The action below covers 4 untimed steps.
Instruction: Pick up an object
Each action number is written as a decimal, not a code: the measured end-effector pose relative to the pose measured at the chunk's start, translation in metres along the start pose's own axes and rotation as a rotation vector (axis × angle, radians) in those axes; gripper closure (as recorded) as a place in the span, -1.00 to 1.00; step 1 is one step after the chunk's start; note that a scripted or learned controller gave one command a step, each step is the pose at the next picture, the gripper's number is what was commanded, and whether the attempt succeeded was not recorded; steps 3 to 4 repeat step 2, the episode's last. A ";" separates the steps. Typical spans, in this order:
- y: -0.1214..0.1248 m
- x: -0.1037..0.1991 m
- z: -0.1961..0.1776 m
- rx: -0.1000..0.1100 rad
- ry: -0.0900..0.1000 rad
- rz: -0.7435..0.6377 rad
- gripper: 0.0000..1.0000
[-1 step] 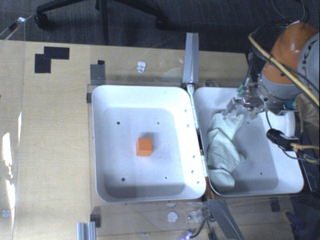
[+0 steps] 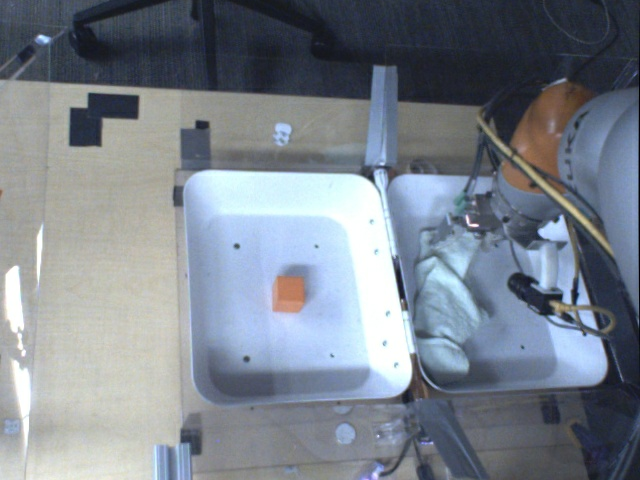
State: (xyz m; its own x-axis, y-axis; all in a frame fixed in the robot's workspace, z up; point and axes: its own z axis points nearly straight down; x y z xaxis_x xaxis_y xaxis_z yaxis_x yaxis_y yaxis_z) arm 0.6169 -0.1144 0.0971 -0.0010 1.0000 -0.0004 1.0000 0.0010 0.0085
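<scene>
Looming largest at the right edge of the frame, the grey arm [image 2: 605, 158] with its orange band [image 2: 540, 133] reaches down into the right bin [image 2: 570, 368]. Its gripper [image 2: 475, 230] sits at the upper end of a crumpled white cloth [image 2: 445, 298] lying along that bin's left side. An orange cube [image 2: 289, 294] rests alone near the middle of the left bin [image 2: 210, 218], well apart from the gripper.

The arm [image 2: 600, 148] hides the right bin's [image 2: 500, 363] far corner.
</scene>
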 end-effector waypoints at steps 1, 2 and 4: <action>0.002 0.001 -0.012 -0.005 0.000 -0.001 1.00; 0.013 0.041 -0.089 0.003 0.000 0.156 1.00; 0.013 0.041 -0.089 0.003 0.000 0.156 1.00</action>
